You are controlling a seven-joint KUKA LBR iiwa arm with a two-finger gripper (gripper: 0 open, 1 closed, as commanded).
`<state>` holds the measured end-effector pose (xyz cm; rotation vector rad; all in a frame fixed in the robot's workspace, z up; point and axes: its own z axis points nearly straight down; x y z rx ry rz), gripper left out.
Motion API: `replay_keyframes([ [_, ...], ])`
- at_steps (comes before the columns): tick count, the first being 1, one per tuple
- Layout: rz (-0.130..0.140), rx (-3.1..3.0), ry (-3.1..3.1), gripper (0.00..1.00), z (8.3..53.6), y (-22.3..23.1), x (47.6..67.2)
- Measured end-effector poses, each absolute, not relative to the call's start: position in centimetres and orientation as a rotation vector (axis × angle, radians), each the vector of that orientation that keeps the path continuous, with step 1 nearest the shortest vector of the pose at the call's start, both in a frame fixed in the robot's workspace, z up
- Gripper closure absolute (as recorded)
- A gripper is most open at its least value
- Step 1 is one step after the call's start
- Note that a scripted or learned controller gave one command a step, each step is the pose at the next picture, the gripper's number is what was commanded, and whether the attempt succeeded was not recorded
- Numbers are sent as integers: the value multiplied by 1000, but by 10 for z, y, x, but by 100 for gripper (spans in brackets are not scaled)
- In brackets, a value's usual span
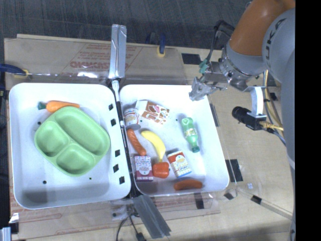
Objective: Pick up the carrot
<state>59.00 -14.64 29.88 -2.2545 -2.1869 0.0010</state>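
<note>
Gripper (197, 93) sits over the far right rim of the right bin (219, 160), nothing between its fingers; can't tell how wide they're set. Carrot (60, 105) is well off to its left, in the left bin (20, 149), touching the far edge of the green divided plate (72, 139). Green bottle (190, 133) lies just below the gripper.

Green divided plate (72, 139) in left bin (20, 185), banana (154, 143), green bottle (190, 133) in right bin (218, 172)
</note>
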Motion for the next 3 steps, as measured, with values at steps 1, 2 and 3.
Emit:
replay_keyframes([
  [1,2,-1786,-2586,100,345,-185,604],
  [2,4,-1774,-2593,100,355,-182,605],
  [3,7,-1764,-2601,100,365,-181,606],
])
